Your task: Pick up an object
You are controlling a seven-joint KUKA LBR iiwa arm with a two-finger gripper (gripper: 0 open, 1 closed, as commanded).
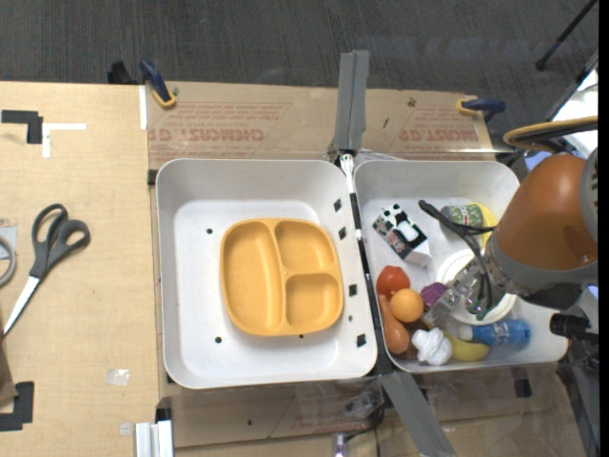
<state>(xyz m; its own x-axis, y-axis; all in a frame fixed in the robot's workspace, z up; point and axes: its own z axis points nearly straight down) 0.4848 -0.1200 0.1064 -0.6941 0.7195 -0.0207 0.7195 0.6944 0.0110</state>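
My gripper (466, 291) is low in the right bin (433, 171), over its front right part, with the orange-banded wrist (552, 212) above it. Right beside it to the left lies a purple object (434, 295), and a white round item (463, 261) sits partly under it. Further left are an orange ball (406, 305), a red tomato-like piece (392, 279) and a reddish piece (395, 335). A white lump (433, 347), a yellow banana shape (468, 350) and a blue bottle (501, 332) lie along the front wall. I see nothing lifted clear of the bin.
A black-and-white box (401, 231) and a green-yellow packet (468, 217) lie at the back of the right bin. The left bin (186, 255) holds a yellow divided plate (283, 276). Scissors (46, 246) lie on the bench at far left.
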